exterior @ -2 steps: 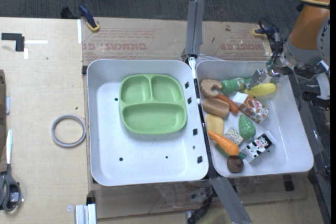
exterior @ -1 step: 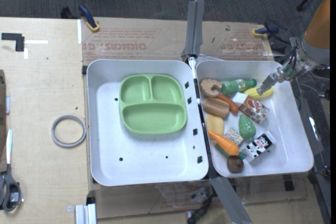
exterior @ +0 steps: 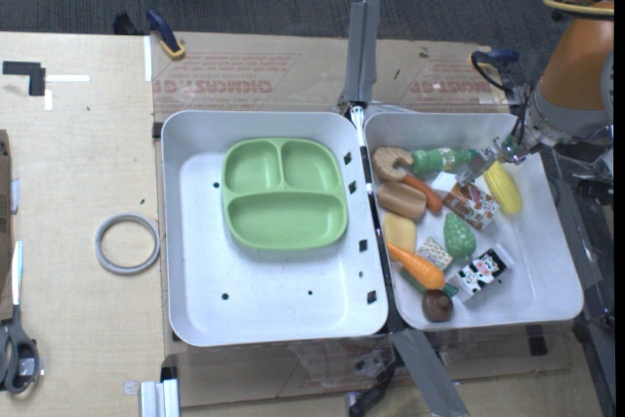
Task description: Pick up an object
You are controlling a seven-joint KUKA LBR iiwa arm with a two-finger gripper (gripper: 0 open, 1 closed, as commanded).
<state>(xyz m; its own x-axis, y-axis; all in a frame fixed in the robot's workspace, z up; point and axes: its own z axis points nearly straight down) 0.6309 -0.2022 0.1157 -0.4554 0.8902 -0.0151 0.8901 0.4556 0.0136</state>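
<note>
The right bin (exterior: 547, 288) holds several toy foods. Among them are a green bottle (exterior: 439, 158), a tan bread piece (exterior: 389, 160), a brown loaf (exterior: 400, 199), a red box (exterior: 471, 206), a yellow corn cob (exterior: 504, 187), a green pepper (exterior: 459, 234), a yellow block (exterior: 398, 231), an orange carrot (exterior: 414, 265), a cow-patterned carton (exterior: 480, 273) and a brown ball (exterior: 437, 306). My gripper (exterior: 495, 154) hangs low at the bin's far right, just above the corn cob and right of the bottle. I see nothing held in it.
The left bin (exterior: 195, 298) holds a green divided plate (exterior: 285, 192). A grey tape ring (exterior: 127, 242) and scissors (exterior: 18, 352) lie on the bench to the left. A blue clamp (exterior: 166, 32) sits at the back. A metal post (exterior: 361, 54) stands between the bins.
</note>
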